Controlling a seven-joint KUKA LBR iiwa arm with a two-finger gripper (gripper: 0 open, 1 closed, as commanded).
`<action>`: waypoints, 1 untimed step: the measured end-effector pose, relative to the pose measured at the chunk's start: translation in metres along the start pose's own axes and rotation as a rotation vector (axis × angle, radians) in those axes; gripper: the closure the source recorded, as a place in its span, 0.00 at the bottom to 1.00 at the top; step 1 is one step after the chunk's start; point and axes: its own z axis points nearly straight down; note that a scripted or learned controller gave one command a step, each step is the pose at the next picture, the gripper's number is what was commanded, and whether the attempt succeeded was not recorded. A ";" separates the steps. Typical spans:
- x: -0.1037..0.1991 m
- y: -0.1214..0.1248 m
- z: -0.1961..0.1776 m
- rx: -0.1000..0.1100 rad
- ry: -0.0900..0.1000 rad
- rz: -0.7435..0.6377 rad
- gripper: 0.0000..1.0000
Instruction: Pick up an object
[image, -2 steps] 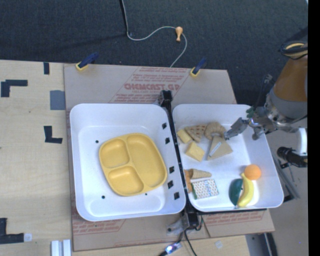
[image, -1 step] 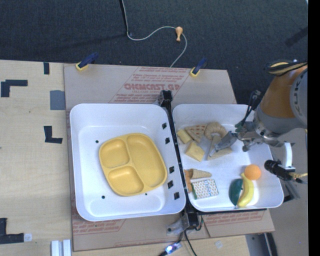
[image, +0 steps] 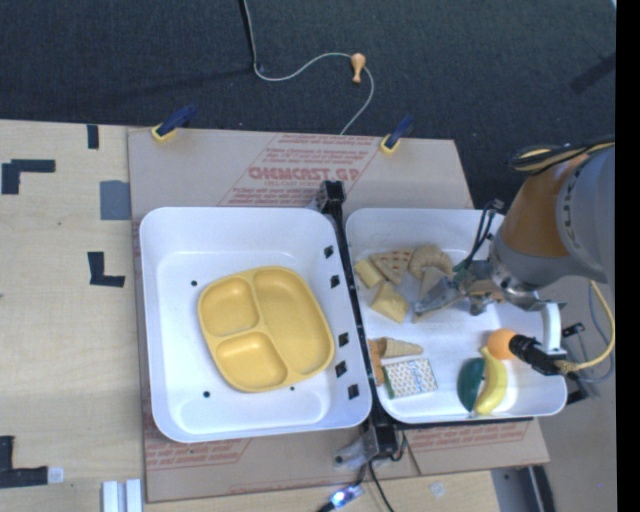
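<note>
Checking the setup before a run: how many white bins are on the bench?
2. The left bin holds a yellow divided plate. The right bin beside it holds the small items, among them a banana, and the gripper is down inside it.

We look down from above at a slant on both white bins (image: 160, 300); the arm (image: 560, 225) enters at three o'clock, and the far bench edge, perhaps, lies toward twelve.
</note>
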 end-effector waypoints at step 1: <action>0.001 0.001 -0.013 -0.002 0.002 -0.002 1.00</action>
